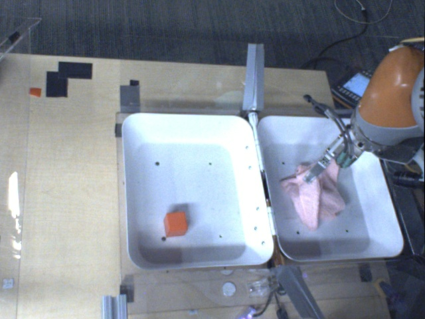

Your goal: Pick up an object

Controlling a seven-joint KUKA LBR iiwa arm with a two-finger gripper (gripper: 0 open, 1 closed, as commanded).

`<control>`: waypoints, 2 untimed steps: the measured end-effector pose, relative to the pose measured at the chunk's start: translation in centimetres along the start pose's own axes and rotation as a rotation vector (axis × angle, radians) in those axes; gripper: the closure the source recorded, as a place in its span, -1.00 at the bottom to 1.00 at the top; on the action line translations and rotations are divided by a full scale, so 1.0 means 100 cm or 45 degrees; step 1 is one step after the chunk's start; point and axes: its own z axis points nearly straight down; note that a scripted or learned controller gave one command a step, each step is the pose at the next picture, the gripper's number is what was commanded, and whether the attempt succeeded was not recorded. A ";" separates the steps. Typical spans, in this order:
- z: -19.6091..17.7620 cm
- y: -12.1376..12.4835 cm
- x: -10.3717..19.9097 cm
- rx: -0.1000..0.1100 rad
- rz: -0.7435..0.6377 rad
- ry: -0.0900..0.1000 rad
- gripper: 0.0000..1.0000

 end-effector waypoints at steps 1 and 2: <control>0.075 0.016 -0.001 -0.001 -0.105 0.000 -1.00; 0.063 0.019 -0.001 -0.008 -0.111 -0.006 1.00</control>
